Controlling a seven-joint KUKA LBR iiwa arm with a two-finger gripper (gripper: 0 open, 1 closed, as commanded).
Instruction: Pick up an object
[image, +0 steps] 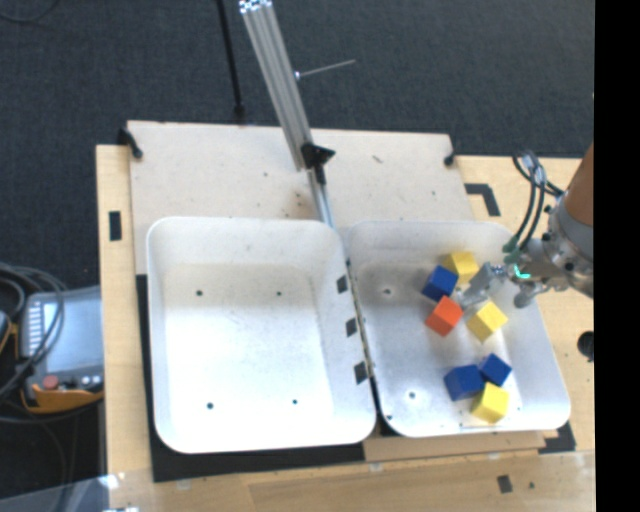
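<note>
Hovering: claw (478, 291) over right bin (400, 330), state I cannot tell
Neighbours: orange cube (445, 316) at seven o'clock
Risk: crowded cubes may deflect it

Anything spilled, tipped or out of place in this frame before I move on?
Nothing stands out. All the blocks lie inside the right bin: yellow, blue, orange and yellow near the gripper, and three more toward the front. None has spilled onto the bench.
</note>
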